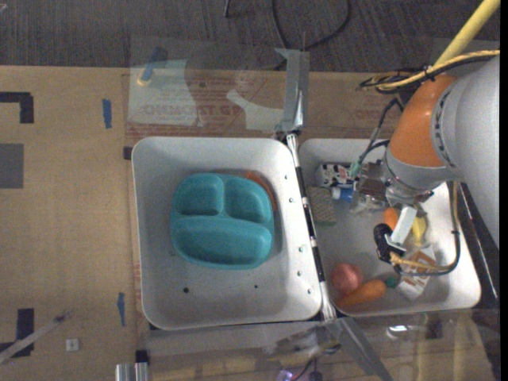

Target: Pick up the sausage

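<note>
A pinkish-red rounded piece [345, 277], which may be the sausage, lies at the front left of the right bin [464, 292]. An orange carrot [365, 293] with a green tip rests against it. My gripper [362, 200] hangs over the back half of that bin, well behind the pinkish piece and apart from it. The grey and orange wrist [421, 145] covers the bin's back right. An orange-brown sliver [259, 179] peeks out behind the teal plate [224, 221] in the left bin; I cannot tell what it is.
The teal divided plate takes up the middle of the left bin [159, 292]. Under the wrist in the right bin lie a small orange piece [390, 217], a yellow piece [419, 230] and a pale striped item [418, 262]. A metal divider [305, 213] separates the bins.
</note>
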### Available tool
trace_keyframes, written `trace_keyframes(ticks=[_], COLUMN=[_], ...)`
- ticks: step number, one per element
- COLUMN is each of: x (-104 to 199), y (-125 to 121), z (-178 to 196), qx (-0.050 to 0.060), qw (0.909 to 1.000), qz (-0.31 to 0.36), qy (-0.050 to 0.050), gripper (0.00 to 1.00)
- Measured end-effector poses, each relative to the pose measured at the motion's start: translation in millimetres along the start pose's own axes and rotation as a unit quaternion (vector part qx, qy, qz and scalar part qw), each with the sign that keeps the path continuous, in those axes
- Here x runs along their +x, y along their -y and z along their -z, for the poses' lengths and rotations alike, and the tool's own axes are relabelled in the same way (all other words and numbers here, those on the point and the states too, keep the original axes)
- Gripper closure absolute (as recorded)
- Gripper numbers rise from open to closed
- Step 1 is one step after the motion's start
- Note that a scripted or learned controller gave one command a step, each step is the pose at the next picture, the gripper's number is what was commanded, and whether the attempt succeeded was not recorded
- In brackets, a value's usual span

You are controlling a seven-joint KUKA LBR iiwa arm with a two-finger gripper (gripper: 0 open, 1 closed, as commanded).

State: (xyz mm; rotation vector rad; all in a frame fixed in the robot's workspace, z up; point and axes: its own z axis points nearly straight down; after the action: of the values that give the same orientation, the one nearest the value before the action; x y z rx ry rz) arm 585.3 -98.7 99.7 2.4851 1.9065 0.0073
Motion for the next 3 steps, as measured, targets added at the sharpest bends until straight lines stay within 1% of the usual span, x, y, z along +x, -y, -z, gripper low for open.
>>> trace_keyframes(ticks=[1,2,3], x=[33,63,6], y=[-18,-6,58], z=[303,189,133], qx=[0.005,0.007,0.007], qw=[0.9922,0.9922,0.9983], qz=[-0.124,-0.125,0.057], qy=[0.000,0.001,-0.002], gripper=[1.00,1.00,1.00])
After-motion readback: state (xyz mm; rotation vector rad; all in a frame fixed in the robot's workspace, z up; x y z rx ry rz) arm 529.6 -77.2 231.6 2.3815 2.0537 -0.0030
